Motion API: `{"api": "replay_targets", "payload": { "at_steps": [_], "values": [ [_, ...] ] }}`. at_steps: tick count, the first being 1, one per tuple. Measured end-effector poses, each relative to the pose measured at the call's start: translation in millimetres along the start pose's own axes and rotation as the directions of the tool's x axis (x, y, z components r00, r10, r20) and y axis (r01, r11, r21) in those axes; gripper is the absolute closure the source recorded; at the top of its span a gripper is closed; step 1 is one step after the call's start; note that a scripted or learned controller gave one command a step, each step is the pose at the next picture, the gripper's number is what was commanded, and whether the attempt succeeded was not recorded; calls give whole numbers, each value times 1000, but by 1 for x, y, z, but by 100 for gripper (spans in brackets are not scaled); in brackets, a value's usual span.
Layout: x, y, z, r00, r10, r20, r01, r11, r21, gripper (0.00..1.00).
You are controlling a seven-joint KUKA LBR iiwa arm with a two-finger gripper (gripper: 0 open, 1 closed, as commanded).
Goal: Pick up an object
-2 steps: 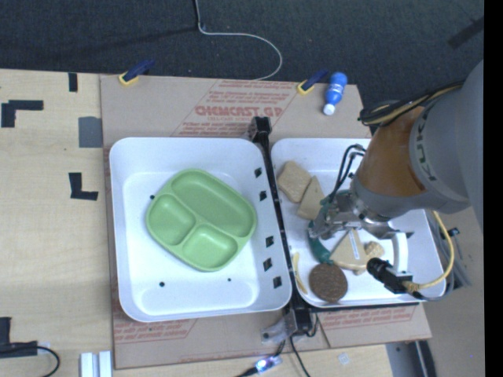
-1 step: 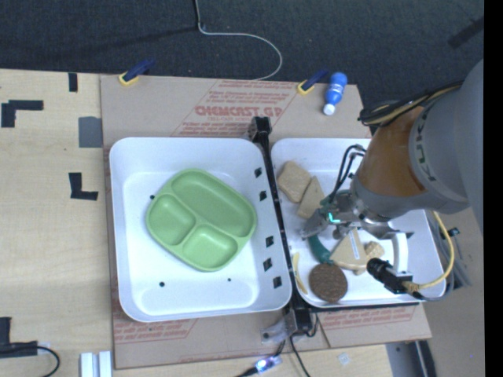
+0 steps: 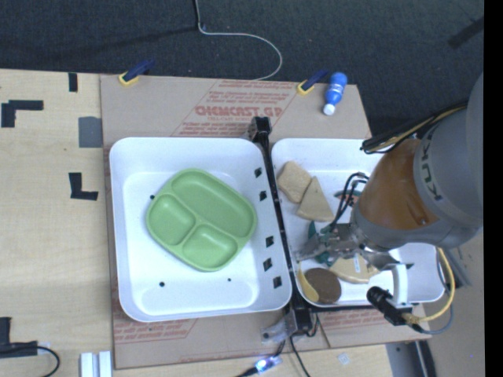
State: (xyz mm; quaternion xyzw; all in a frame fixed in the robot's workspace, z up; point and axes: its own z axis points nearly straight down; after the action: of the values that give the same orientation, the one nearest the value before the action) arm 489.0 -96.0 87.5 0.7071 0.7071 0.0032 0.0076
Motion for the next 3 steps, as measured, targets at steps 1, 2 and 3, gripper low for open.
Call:
{"api": "replay_targets", "payload": {
  "at_steps": [1, 2, 3],
  "values": [
    [40, 2, -151, 1000, -7, -7, 7, 1000, 5, 0],
    [81, -5, -94, 1000, -4, -7, 4, 1000, 22, 0],
    [79, -5, -106, 1000, -2, -7, 3, 1000, 20, 100]
  ]
}}
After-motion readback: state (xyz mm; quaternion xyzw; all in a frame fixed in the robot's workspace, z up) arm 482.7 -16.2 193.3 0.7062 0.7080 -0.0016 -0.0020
